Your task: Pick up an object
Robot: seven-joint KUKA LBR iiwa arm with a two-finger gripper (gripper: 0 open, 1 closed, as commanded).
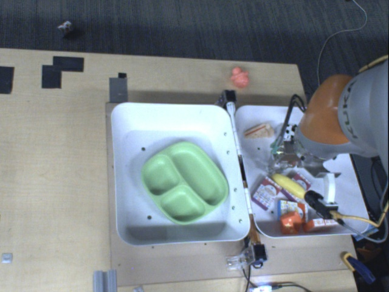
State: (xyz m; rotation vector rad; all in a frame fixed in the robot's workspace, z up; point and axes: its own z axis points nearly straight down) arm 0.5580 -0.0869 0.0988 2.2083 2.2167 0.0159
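This is looking like a robotics lab or test cell rather than a home or shop: a plain wooden bench [55, 181] is sitting on dark carpet [182, 14], carrying two shallow white bins [121, 163] fixed side by side. Black tape marks [61, 70] are sticking to the benchtop, loose cables [343, 29] are trailing across the floor, and a grey industrial arm [361, 117] is reaching in from the right.
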